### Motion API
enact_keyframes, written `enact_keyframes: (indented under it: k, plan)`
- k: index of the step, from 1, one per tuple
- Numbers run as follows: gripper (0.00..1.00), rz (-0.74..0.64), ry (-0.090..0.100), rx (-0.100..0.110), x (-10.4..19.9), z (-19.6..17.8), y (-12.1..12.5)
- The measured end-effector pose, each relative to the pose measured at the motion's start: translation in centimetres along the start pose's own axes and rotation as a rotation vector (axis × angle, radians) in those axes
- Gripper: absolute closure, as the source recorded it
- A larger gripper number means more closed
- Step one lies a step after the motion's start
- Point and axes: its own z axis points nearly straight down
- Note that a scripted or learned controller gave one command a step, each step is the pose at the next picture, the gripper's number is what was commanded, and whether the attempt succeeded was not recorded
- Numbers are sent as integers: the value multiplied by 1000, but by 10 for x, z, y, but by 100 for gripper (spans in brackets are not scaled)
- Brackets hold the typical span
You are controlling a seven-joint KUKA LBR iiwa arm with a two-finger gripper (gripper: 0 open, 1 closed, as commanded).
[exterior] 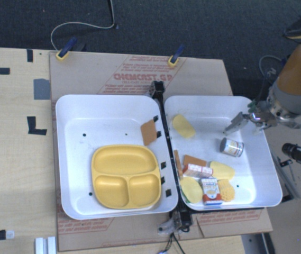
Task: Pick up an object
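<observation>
My gripper [242, 129] hangs over the right bin [261, 157] near its right wall, open, with nothing between its fingers. Just below it a small silver can [231, 147] lies on its side, apart from the fingertips. A pale yellow lump [183, 126] rests at the bin's upper left. Along the bin's front sit a brown box [191, 160], two white and red packets [198, 170] [210, 189] and several yellow pieces [222, 170].
The left bin [81, 126] holds a yellow divided plate [126, 181] and a brown card piece [149, 133] leaning by the shared wall. Both bins stand on a cardboard sheet [134, 75] held by two clamps. A cable runs across the dark floor behind.
</observation>
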Motion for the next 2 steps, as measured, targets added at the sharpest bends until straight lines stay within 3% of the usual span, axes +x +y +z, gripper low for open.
enact_keyframes:
  k: [1, 2]
  plan:
    - [0, 0, -4, -4, 6, 114, -8]
    - [0, 0, -6, -11, 22, 107, -55]
